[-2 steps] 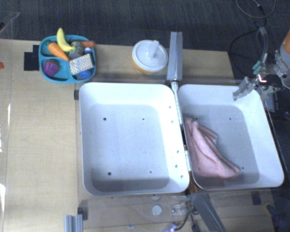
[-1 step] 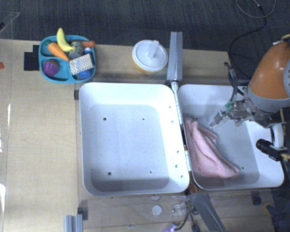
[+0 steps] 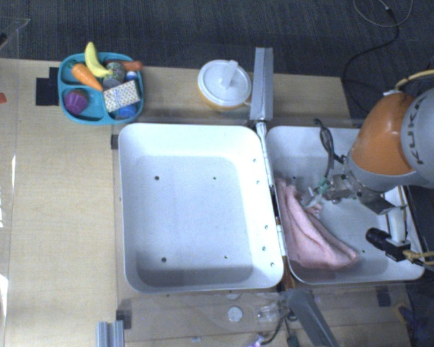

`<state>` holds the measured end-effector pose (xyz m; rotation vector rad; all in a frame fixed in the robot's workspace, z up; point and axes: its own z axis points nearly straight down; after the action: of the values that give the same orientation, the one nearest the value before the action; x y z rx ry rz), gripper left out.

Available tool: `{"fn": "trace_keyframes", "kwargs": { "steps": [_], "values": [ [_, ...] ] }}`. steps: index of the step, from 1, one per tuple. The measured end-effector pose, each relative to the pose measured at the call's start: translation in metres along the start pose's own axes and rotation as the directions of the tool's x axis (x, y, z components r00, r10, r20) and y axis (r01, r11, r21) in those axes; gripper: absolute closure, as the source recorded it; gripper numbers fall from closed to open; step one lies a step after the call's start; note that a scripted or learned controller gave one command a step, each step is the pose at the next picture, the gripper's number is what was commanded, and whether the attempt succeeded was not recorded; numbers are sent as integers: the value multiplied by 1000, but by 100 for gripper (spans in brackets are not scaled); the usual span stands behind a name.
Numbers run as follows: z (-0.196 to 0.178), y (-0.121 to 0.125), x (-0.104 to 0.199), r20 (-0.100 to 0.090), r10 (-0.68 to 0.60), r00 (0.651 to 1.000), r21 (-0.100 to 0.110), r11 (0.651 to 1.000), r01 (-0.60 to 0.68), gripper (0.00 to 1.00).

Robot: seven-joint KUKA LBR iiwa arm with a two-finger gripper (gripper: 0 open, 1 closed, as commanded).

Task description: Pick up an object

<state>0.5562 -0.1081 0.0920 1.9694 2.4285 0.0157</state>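
Observation:
A pink cloth (image 3: 311,230) lies crumpled along the left side of the right bin (image 3: 296,147), stretching from near the divider toward the bin's front. My gripper (image 3: 322,191) reaches in from the right and is low over the cloth's upper end, right at its edge. The grey arm with its orange band (image 3: 380,143) covers the bin's right half. From this angle I cannot make out whether anything is held.
The left bin (image 3: 195,208) sits beside the right one, with a metal rail (image 3: 261,85) rising at the divider's far end. Behind the bins stand a white lidded cup (image 3: 224,84) and a blue tray of toy food (image 3: 101,87).

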Motion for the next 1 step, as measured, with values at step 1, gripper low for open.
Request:
{"fn": "trace_keyframes", "kwargs": {
  "steps": [1],
  "values": [
    [-13, 4, 1, 1, -3, 1000, -9, 1000, 3, 100]
  ]
}}
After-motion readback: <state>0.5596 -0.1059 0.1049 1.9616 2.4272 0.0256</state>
